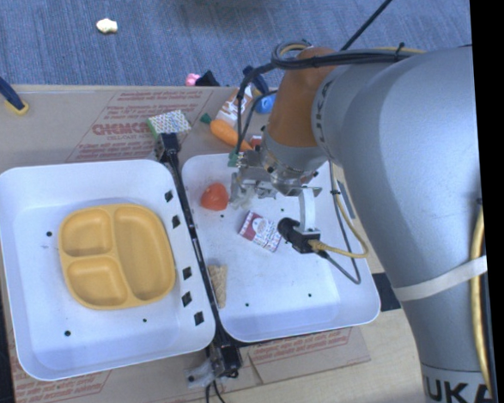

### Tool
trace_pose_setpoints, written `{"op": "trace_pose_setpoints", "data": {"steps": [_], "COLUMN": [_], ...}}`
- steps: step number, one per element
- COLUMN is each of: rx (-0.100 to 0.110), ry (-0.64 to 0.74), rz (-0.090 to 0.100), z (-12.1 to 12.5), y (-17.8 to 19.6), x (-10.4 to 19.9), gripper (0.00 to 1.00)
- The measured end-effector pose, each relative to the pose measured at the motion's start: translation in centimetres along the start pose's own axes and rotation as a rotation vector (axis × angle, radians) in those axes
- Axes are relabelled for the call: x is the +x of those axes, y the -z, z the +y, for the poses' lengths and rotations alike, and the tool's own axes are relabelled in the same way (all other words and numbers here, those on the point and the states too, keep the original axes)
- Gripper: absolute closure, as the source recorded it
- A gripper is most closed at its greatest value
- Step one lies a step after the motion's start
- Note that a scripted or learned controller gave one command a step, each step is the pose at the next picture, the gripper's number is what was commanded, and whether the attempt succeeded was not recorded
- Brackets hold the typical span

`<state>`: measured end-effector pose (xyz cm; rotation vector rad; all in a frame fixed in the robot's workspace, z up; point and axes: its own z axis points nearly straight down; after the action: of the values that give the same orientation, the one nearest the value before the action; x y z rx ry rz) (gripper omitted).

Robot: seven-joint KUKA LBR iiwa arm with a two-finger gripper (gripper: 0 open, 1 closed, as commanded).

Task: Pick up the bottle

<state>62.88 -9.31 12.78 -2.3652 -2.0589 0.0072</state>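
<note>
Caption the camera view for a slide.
KUKA arm's end effector hovering over the right bin near a red ball; yellow divided tray in the left bin.

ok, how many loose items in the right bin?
3: a red tomato-like piece near the left wall, a small red-and-white packet mid-bin, a tan wafer-like piece by the divider. The arm may hide more.

"CHEMCO" is printed in faded red on the cardboard sheet [109,129] under the bins. "UKA" is read on the arm's base [454,389]; remaining print is illegible.
</note>
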Motion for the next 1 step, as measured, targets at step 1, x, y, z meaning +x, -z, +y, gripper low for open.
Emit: {"op": "trace_pose_setpoints", "data": {"steps": [1], "rx": [-0.003], "ry": [0.036], "rz": [0.001], "z": [-4.57], "y": [6.4], "x": [6.95], "gripper": [1.0]}}
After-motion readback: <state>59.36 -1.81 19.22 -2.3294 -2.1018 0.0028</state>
